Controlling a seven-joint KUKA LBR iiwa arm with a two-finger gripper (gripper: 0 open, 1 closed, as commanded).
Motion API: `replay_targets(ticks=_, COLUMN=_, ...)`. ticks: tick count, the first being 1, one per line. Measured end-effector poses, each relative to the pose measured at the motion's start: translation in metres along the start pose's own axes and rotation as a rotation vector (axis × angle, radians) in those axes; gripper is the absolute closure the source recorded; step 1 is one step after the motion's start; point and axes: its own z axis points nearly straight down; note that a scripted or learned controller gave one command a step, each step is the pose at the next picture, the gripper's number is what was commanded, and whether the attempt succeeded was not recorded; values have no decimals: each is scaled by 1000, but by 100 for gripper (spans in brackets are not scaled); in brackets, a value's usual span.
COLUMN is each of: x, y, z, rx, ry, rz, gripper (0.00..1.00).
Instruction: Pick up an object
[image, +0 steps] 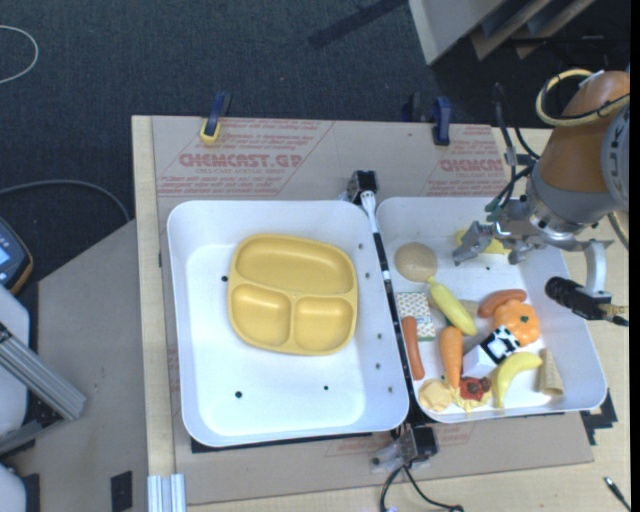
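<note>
arm (585, 130): enters from right, wrist angled down | pincer (494, 240): low, fingers spread apart, nothing between

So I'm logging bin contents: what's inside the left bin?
The left bin holds one yellow divided tray with three compartments, all without anything in them. Around it there is bare white floor with a few small dark dots. Whatever lies beneath the tray is covered.
</note>
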Motion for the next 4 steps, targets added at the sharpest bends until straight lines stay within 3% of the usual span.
replay_targets(ticks=1, x=1, y=-1, z=53, rx=2, ry=1, rz=0, gripper=0)
replay_targets(ticks=2, x=0, y=1, z=39, rx=-5, ry=-1, rz=1, gripper=100)
replay_targets(ticks=4, x=3, y=-6, z=-83, rx=-10, ry=-3, rz=-1, gripper=100)
